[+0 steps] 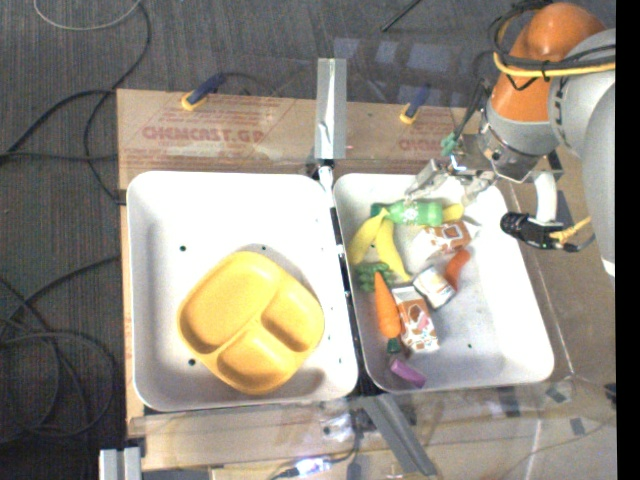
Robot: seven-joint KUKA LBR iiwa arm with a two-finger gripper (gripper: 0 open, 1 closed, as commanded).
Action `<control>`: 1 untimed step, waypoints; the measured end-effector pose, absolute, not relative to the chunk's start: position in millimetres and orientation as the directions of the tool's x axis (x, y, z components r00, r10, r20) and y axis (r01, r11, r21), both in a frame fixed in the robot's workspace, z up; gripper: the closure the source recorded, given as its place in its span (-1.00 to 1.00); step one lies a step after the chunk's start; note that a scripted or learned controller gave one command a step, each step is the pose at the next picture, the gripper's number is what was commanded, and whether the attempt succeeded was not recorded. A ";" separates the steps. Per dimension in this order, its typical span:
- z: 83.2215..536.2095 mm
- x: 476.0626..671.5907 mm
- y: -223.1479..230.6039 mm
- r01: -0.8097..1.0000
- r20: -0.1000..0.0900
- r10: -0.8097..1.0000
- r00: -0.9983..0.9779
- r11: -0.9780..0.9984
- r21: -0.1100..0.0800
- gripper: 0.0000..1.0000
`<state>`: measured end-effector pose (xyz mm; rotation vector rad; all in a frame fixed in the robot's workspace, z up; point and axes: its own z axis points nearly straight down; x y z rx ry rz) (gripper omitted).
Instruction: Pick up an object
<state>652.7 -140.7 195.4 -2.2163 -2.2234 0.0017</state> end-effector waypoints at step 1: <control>99.7 664.5 -118.6 0.981 -0.005 0.981 -0.194 0.194 0.004 -1.00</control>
